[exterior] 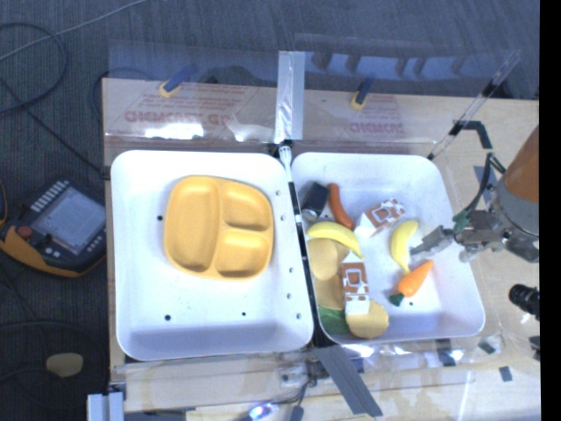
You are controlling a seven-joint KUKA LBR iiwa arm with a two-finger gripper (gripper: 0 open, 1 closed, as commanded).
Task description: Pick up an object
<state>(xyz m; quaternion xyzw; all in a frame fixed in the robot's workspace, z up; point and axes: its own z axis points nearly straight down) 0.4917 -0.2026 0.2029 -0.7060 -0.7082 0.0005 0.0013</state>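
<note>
Nothing's picked up yet. The claw (438, 238) hangs over the right bin's (443, 178) right side, just beside the small banana (402, 241) and carrot (414, 280), carrying nothing; can't tell how wide it is. Toys sit piled left in that bin, so the whole grab is left.

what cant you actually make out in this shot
- Gripper, camera view: fingers too small and blurred to tell open or shut.
- Arm: cut off by the right edge.
- Dark object in the right bin: too dim to identify.
- Green item: mostly hidden under the yellow toys.
</note>
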